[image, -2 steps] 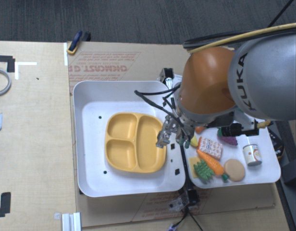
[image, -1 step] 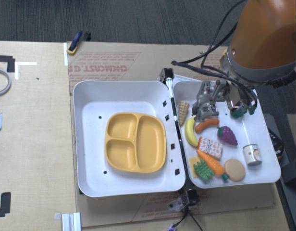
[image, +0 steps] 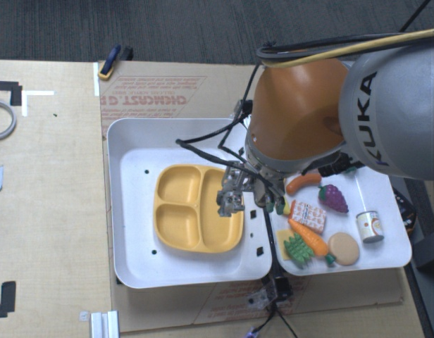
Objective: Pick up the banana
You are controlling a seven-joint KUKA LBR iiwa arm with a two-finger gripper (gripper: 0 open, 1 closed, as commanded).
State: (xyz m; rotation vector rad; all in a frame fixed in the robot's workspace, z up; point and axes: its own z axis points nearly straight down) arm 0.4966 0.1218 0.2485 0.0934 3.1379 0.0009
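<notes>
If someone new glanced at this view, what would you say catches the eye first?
The big arm, orange-banded and grey, dominates the upper right, with its gripper low over the right part of a yellow divided tray in the left bin. Next comes the bright toy food in the right bin: a carrot, purple grapes, a small can.

A cardboard-covered bench [image: 48,189] carries two white bins: the left bin [image: 129,210] and, touching its right side, the right bin [image: 386,252].
</notes>
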